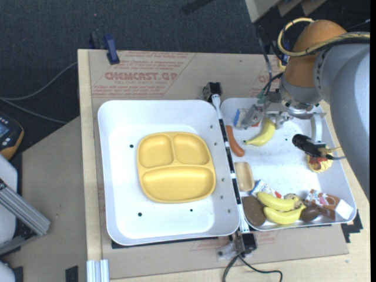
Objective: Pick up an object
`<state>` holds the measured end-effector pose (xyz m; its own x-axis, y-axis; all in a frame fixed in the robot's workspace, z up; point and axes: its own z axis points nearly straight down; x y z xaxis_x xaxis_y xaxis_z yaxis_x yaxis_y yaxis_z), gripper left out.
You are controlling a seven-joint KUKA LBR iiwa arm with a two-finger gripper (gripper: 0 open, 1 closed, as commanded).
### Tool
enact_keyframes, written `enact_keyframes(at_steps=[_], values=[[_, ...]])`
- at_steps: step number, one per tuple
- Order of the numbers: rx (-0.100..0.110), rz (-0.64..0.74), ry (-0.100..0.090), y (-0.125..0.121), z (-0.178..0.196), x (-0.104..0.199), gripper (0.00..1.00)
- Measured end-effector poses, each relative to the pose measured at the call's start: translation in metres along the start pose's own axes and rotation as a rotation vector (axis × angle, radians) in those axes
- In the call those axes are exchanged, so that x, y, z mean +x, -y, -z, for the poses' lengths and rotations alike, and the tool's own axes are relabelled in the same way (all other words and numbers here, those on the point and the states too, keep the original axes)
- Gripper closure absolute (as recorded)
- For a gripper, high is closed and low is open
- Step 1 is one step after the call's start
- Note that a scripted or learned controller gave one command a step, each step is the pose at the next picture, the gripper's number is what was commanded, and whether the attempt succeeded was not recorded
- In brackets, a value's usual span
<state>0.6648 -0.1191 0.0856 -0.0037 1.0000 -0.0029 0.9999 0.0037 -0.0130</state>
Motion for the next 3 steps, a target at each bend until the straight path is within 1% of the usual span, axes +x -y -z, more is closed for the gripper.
enact_keyframes(at_steps=[1, 2, 3], values=[[-0.001, -0.002, -0.001, 0.0, 0.01, -0.001, 1.0], [0.005, -0.002, 0.001, 0.002, 0.009, -0.003, 0.0], [0.011, -0.005, 0.013, 0.003, 0.001, 0.012, 0.0]])
